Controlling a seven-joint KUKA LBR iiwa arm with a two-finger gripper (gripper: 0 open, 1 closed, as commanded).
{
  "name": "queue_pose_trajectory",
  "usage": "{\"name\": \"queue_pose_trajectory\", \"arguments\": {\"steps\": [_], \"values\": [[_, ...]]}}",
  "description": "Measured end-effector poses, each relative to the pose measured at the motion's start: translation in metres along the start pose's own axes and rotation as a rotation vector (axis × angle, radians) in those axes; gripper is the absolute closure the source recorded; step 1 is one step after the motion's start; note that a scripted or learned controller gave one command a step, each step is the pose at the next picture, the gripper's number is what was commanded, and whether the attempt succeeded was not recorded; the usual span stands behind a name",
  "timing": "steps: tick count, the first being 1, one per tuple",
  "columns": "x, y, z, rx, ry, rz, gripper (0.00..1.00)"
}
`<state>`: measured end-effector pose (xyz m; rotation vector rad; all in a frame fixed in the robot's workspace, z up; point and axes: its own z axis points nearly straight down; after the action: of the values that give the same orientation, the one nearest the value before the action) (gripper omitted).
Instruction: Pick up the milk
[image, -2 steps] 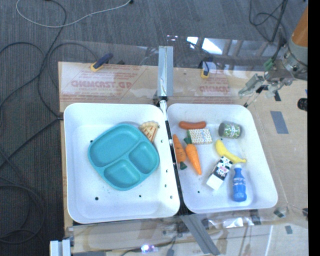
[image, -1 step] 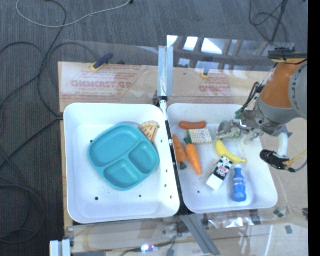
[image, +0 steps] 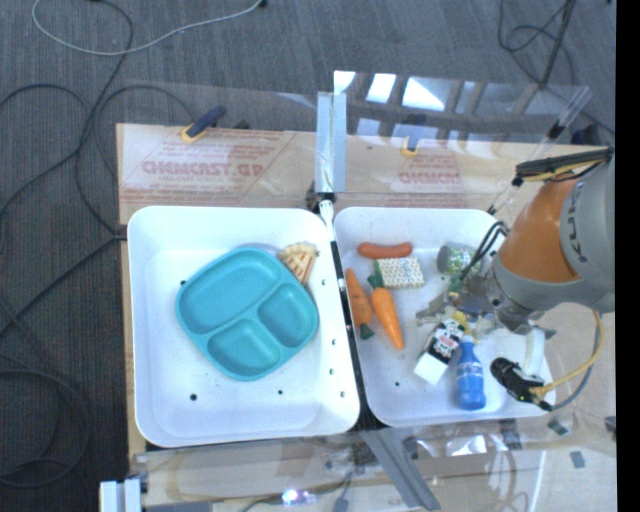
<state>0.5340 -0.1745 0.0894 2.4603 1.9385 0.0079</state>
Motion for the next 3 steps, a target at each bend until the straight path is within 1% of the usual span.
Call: {"name": "queue_pose_trajectory", "arguments": {"steps": [1,2,3], "values": [[0.001,0.001,-0.009,-0.001,0.003,-0.001,1.00],[0.002,0.001,-0.009,-0.001,0.003,-0.001,0.00],[0.005,-0.048,-0.001,-0.007,-0.001,-0.330,0.00]]}}
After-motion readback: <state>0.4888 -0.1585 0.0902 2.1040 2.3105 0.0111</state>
